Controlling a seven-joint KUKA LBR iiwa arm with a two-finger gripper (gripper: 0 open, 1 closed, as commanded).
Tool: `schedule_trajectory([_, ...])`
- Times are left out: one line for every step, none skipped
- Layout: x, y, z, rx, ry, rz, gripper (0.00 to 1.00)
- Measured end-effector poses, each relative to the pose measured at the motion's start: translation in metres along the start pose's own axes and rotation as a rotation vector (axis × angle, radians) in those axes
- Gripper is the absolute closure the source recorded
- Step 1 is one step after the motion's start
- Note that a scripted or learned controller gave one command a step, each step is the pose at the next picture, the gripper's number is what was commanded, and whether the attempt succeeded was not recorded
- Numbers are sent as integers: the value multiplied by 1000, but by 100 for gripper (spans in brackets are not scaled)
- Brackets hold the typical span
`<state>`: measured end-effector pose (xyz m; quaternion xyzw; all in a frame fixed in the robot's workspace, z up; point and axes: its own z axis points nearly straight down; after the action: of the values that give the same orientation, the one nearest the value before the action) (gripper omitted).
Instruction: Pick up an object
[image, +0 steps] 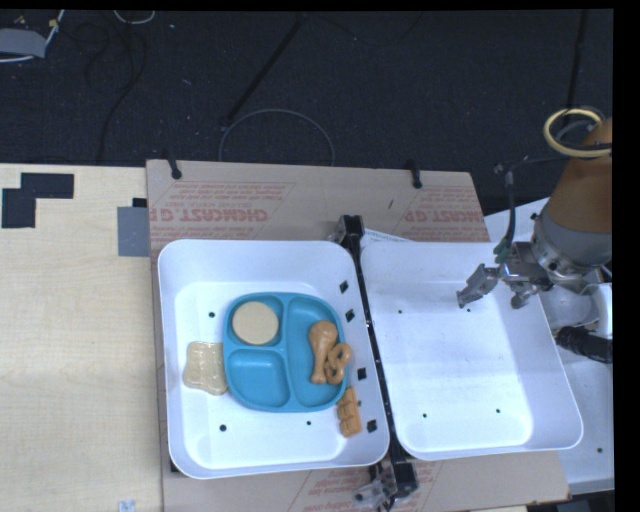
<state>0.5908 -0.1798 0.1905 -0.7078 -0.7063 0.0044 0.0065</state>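
A blue divided tray (262, 385) lies in the left bin (190, 270). A round tan biscuit (254, 322) rests in its upper left compartment. A brown pretzel-like piece (328, 352) sits in its right compartment. A pale bread-like piece (205, 367) lies just left of the tray, and a small brown piece (348, 411) lies by its lower right corner. My gripper (497, 292) hangs over the upper right part of the right bin (560, 430), far from all these objects. Its fingers are open with nothing between them.
A black divider (365, 340) with clips runs between the two bins. Both bins rest on a cardboard sheet (300, 205). A wooden bench top (70, 350) stretches to the left. The arm's orange band (585, 190) stands at the far right.
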Motion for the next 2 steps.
schedule_trajectory([0,3,-9,-13,-2,-2,0])
schedule_trajectory([4,-2,55,-7,-1,-2,0])
